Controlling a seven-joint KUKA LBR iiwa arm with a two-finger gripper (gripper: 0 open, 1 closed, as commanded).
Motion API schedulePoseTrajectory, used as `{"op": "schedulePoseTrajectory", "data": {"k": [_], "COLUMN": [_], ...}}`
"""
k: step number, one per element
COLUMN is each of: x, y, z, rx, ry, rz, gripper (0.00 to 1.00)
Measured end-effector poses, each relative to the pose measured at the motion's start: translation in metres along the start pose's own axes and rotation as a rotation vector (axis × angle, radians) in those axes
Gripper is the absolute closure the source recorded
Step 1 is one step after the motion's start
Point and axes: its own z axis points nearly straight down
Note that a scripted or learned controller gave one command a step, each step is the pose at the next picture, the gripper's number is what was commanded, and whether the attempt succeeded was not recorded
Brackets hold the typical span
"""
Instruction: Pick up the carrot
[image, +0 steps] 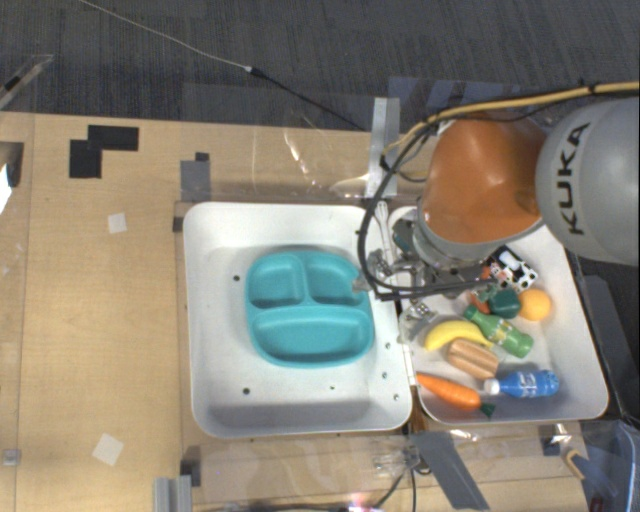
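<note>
Carrot (450, 390) is seen lying at the near edge of the right bin (585, 385), its tip pointed toward the wall shared with the left bin (200, 330). A bottle (522, 383) lies just beside it, and a hot dog (470, 356) and banana (456, 332) sit close behind. The gripper (400, 280) is hidden under the wrist at the far end of the wall between the bins; how it is set cannot be told. A miss is judged likely if the descent is made off-centre: the bottle or hot dog could be caught instead, or the wall struck.
</note>
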Motion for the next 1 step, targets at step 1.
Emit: {"op": "schedulePoseTrajectory", "data": {"k": [1], "x": [-0.0466], "y": [-0.0895], "z": [-0.0041], "rx": [0.008], "ry": [-0.006], "rz": [0.106], "gripper": [0.00]}}
